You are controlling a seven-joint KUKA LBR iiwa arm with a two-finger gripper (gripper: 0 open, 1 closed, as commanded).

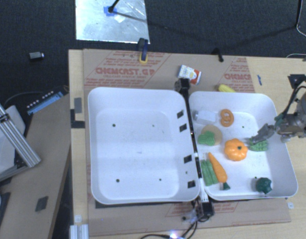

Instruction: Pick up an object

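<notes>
Right bin [285, 168]: one toy pumpkin [235, 150], one carrot [218, 169], one pretzel [226, 117], one dark broccoli floret [263, 184]. The gripper [263, 135] meets a green leafy piece [259, 145]; whether its fingers are parted or closed cannot be told.

I see pumpkin [235, 150] mid right bin [282, 168]; pretzel [226, 117] at 12 o'clock, carrot [218, 169] at 7, broccoli [263, 184] at 4.

left bin [138, 148]: white, shallow, well left of the end effector [262, 133]
tabletop [78, 158]: tan, under both bins
cardboard sheet [125, 69]: printed red, beneath the bins
yellow clamp [143, 51]: far edge, up-left of the end effector
silver plate [113, 14]: floor beyond the tabletop
</notes>
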